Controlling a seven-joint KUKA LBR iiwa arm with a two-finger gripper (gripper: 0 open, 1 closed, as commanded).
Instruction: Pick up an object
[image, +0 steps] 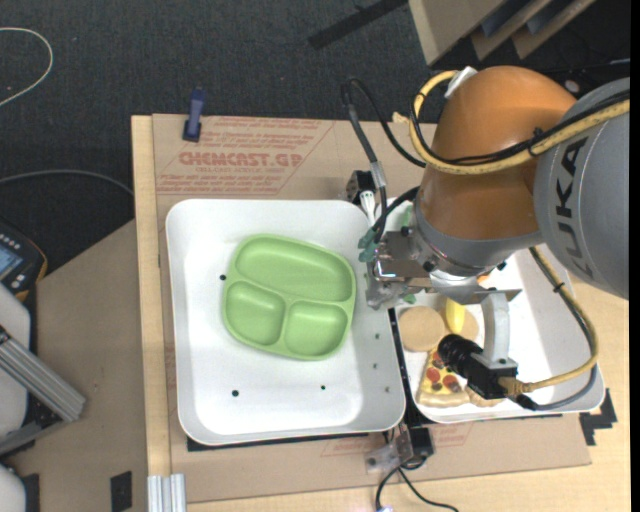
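Observation:
My gripper (388, 283) hangs under the big orange-banded wrist, over the inner edge between the two bins. Just below and to its right, in the right bin (566, 345), lie a tan round disc (421, 325), a yellow piece (456, 318) and a toy pizza slice (439, 386) near the front rim. The arm hides most of that bin. A green three-compartment plate (290, 296) lies flat in the middle of the left bin (192, 300), with nothing in its compartments.
Both bins rest on a brown board (250, 160) with red printing. A small blue clip (194, 115) sits at its back left corner. Cables run along the back of the bins and under the front edge.

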